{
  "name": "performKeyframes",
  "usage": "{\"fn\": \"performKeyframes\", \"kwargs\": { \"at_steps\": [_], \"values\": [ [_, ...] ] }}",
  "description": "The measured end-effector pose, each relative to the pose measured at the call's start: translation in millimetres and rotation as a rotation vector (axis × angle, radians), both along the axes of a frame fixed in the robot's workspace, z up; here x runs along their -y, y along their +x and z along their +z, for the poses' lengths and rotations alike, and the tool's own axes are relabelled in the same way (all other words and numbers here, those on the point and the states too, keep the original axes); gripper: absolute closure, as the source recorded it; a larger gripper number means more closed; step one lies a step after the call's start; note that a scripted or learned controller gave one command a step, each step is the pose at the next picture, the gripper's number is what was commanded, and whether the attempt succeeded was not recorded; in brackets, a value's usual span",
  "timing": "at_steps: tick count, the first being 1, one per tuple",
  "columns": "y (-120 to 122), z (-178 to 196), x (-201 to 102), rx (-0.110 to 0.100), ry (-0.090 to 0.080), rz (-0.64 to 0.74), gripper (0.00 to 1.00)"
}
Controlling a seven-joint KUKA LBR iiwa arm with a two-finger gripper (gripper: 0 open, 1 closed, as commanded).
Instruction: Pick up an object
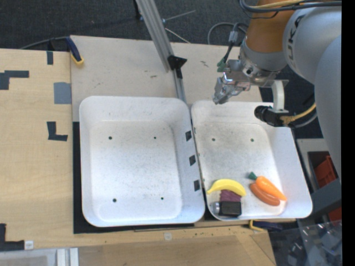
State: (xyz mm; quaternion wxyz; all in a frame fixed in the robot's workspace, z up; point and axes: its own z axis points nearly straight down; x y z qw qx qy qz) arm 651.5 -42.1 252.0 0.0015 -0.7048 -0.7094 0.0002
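In the right bin (288, 148), three things lie along the near edge: a yellow banana (226, 187), a dark purple and black block (229, 203) just below it, and an orange carrot with a green tip (266, 191) to the right. My gripper (223, 92) hangs over the far left rim of the right bin, well away from those objects. Nothing shows between its fingers, and their state is unclear at this size.
The left bin (133, 159) sits beside the right one, with a raised divider between them. A slanted metal rail (158, 32) crosses the bench behind the bins. Cables and a black fitting (272, 115) hang near the right bin's far corner.
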Motion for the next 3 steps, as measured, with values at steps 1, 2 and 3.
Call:
{"fn": "performKeyframes", "kwargs": {
  "at_steps": [1, 2, 3],
  "values": [
    [-17, -18, -52, -0.002, 0.0, 0.0, 1.0],
    [-34, -14, -95, -0.001, -0.001, -0.001, 1.0],
    [-54, -13, -138, -0.002, 0.0, 0.0, 1.0]
  ]
}}
